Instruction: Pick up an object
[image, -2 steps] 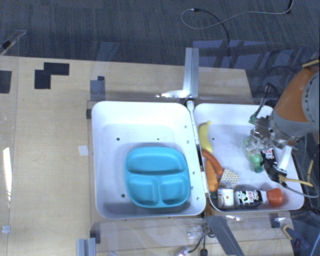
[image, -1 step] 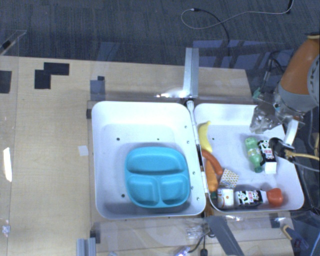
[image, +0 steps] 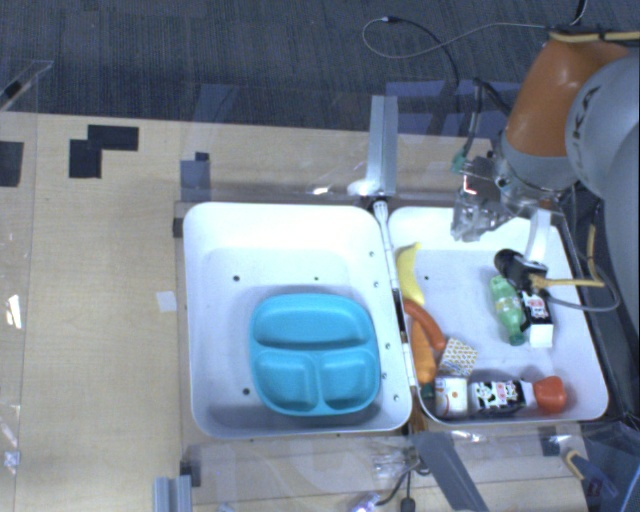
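My gripper (image: 472, 222) hangs over the far end of the right bin (image: 590, 350), up near its back wall. Nothing can be seen in it. Below it and to the left, a yellow banana (image: 407, 272) lies along the divider, with an orange carrot-like piece (image: 426, 342) just in front of it. A green bottle (image: 507, 306) lies to the gripper's lower right, next to a small white and black box (image: 541, 322). Along the near wall sit a small jar (image: 450, 396), a black and white carton (image: 497, 395) and a red object (image: 551, 393).
A patterned packet (image: 459, 353) lies beside the carrot-like piece. The left bin (image: 215, 250) holds a blue divided plate (image: 314, 352). A metal post (image: 382, 140) stands behind the divider between the bins. The grey arm with its orange band (image: 555, 80) fills the upper right.
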